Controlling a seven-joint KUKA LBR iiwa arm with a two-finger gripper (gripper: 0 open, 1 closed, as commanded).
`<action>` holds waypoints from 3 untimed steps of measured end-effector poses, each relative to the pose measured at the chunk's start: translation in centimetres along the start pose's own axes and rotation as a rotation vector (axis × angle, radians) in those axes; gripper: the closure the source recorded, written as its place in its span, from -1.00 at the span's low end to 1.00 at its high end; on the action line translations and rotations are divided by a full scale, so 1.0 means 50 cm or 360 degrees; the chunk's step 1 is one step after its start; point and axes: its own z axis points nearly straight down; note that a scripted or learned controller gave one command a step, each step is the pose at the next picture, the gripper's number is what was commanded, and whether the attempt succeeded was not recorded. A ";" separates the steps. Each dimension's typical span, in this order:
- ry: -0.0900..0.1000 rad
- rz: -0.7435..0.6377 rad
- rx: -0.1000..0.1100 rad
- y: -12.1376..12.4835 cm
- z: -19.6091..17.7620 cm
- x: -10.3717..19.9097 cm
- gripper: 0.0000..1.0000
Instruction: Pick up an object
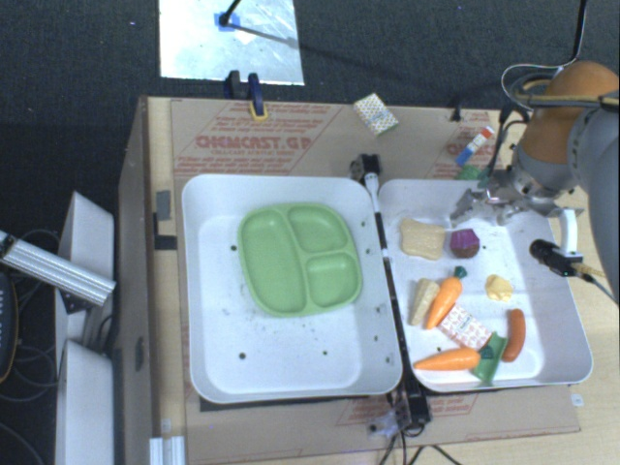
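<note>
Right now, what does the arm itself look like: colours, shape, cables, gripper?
The arm is rounded and grey, with a bulbous orange band above the wrist. Thin cables loop beside the orange part, and a dark cable runs up from it. At its end sits a small metallic grey gripper with slim fingers. No lettering or markings on the arm can be made out.

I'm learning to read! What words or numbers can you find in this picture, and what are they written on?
"CHEMCAST GP": big red letters on the brown cardboard sheet under the bins, read upside down from here.
Smaller red lines around that word: too blurred to read.
Red print on the cardboard near its right top corner: too blurred to read.
Patterned packet in the right bin: print too small to read.
</note>
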 end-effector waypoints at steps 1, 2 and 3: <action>0.0001 -0.0002 0.0001 0.000 0.001 0.023 -1.00; 0.0001 -0.0002 0.0001 0.000 0.001 0.053 -1.00; 0.0006 0.0000 0.0003 0.000 -0.001 -0.026 -1.00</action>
